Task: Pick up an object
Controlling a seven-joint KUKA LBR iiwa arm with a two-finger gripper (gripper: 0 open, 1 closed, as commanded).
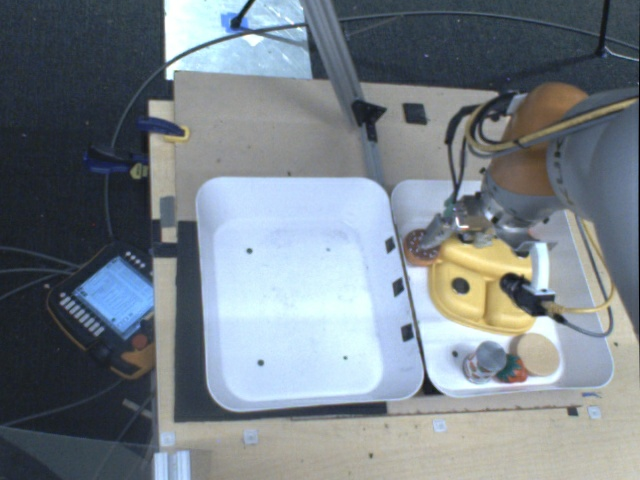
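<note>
arm: grey, orange-banded, over the right white bin (580, 368) | gripper (445, 230): grip state cannot tell, beside a brown patterned disc (418, 248) | readable labels: cannot tell

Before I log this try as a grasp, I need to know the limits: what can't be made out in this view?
- Pincer: whether it grips anything; the wrist covers it from above.
- Brown disc: partly under the pincer, its kind unclear.
- Grey and red items: too small to identify.
- Yellow object: its top end is under the wrist.
- Right bin: its far corner lies beneath the arm.
</note>
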